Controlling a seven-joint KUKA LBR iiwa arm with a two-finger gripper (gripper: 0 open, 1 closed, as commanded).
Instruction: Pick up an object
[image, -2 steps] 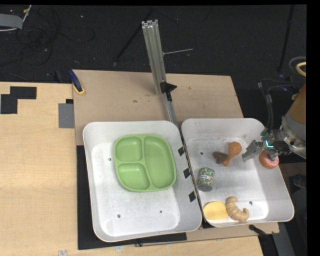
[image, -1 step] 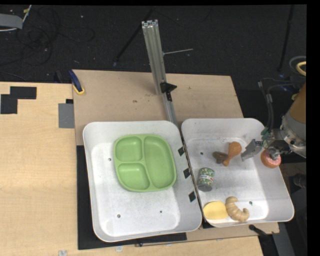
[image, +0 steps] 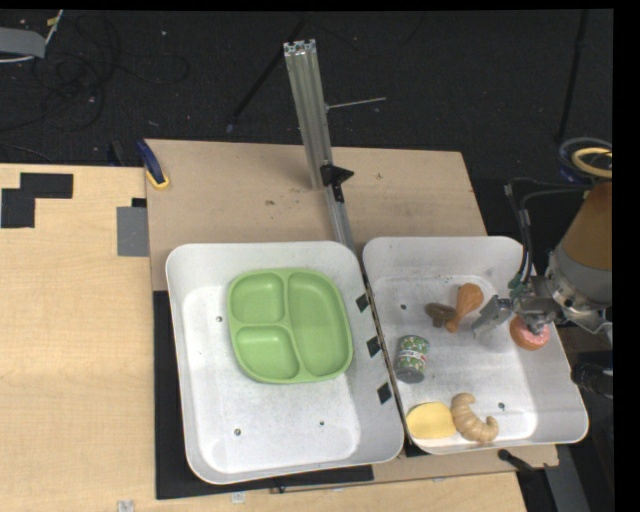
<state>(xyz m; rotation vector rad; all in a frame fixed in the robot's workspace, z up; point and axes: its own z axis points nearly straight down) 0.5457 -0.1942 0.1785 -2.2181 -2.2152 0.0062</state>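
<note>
**Over the right bin: gripper beside a pink-red object**

On the bench, two shallow white bins sit side by side. The left bin (image: 200, 420) holds a green divided plate (image: 290, 326) with three compartments, lying flat in its upper half. The right bin (image: 450, 255) holds several small objects. A brown, drumstick-shaped item (image: 462, 304) lies near the bin's centre, its darker end pointing left. Below and left of it, close to the wall shared by the bins, stands a small green patterned can (image: 411, 357). Along the near wall rest a yellow rounded piece (image: 430, 421) and, touching its right side, a tan curled piece (image: 474, 418).

From the right, the grey arm (image: 590, 250) reaches over the right bin's right-hand side. The gripper (image: 508, 318) hangs low over the bin floor, just right of the drumstick-shaped item and apart from it. A round pink-red object (image: 531, 333) lies directly beside the gripper, at its lower right, near the bin's right wall. Whether the fingers are spread or closed cannot be told at this scale, nor whether the pink-red object lies between them or merely next to them.

Behind the bins, a metal post (image: 312, 120) rises from the brown board (image: 400, 190). A lighter wooden surface (image: 70, 330) extends to the left.
</note>
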